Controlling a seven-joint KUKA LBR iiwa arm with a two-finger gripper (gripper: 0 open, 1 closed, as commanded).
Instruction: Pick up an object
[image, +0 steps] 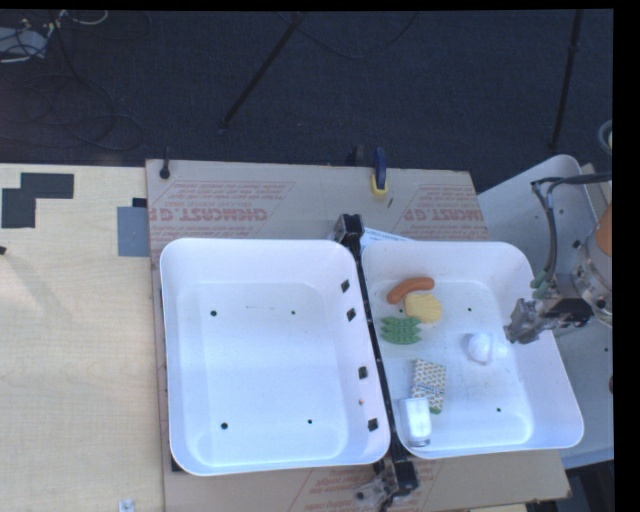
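My arm reaches in from the right edge of the camera view, only its last stretch visible, with a sliver of the orange band at the border. My wrist sits low and turned leftward. My gripper (524, 325) points left and a little down, small and dark, its tip too blurred to read.
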